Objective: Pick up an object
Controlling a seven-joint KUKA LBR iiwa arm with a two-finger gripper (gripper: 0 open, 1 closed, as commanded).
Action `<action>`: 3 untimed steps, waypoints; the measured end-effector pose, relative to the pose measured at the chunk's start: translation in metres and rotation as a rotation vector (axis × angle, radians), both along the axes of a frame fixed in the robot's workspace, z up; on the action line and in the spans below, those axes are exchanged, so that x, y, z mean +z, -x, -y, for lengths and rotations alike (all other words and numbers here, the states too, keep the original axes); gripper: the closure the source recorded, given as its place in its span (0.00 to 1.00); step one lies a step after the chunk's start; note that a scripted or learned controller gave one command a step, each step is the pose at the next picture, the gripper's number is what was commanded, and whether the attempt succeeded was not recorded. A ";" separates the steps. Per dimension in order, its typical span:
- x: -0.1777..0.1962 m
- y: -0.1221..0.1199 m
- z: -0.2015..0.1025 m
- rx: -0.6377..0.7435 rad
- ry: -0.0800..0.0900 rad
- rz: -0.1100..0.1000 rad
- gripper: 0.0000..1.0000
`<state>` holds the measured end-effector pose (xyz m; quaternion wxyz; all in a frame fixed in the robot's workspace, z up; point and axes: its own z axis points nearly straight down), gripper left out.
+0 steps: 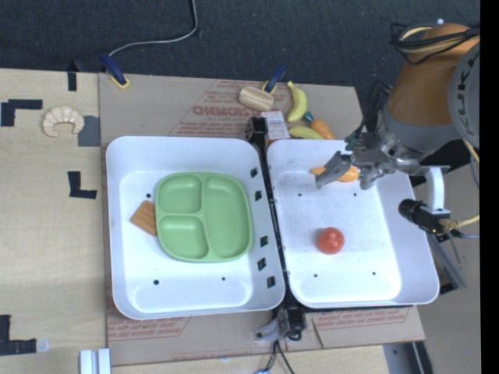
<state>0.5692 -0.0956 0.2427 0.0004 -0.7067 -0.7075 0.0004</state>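
My gripper [348,171] hangs over the far part of the right bin [405,283], reaching in from the right, its two dark fingers [331,167] spread apart and slanting toward the bin's middle. Between and just behind them sits a small orange object [345,174], partly hidden by my fingers; I cannot tell whether I am pinching it or merely hovering over it, nor whether it rests on the bin floor. Above the wrist my orange band [425,84] curves up toward the right edge.

Nearer the front of the same bin, well apart from my fingers, lies a small red ball-like fruit [330,241] on the white floor.

Across the dark divider, the left bin [125,287] holds a green divided plate [204,216] with three compartments, lying flat in the middle. A tan cracker-like piece [144,218] pokes out from under the plate's left edge.

Behind the bins, on the cardboard sheet [179,107], a cluster sits near the seam between them: a yellow banana [297,104], a beige bread roll [255,97], a small carton [275,125] and something orange [319,126] just beside the right bin's far rim. Far to the left, on the wooden bench [39,232], lies a croissant [64,120]. A white cable [181,22] trails over the dark floor behind.
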 end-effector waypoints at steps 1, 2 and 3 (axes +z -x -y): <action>-0.156 0.017 0.023 -0.001 0.000 0.002 0.00; -0.156 0.074 0.005 -0.001 0.001 0.006 0.00; -0.147 0.074 0.006 -0.003 0.002 0.005 1.00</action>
